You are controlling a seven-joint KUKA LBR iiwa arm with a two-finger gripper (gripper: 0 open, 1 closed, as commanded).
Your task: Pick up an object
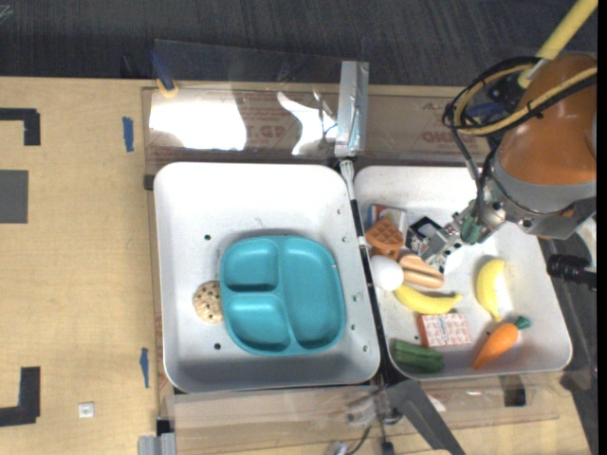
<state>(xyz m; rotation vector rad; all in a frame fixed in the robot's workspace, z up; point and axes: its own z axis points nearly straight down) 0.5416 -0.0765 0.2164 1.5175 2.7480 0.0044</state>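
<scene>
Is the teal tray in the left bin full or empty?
Empty. All three compartments of the tray show bare teal bottoms. The cookie lies beside its left edge, on the bin floor, not in it.

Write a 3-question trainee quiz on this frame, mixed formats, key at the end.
1. True or false: the cookie lies inside the teal tray.
2. Which bin holds the carrot? A) left bin B) right bin
3. How many bananas are there?

Key:
1. False: it lies beside the tray, on the bin floor.
2. B.
3. Two: one under the hot dog, one nearer the carrot.
</scene>
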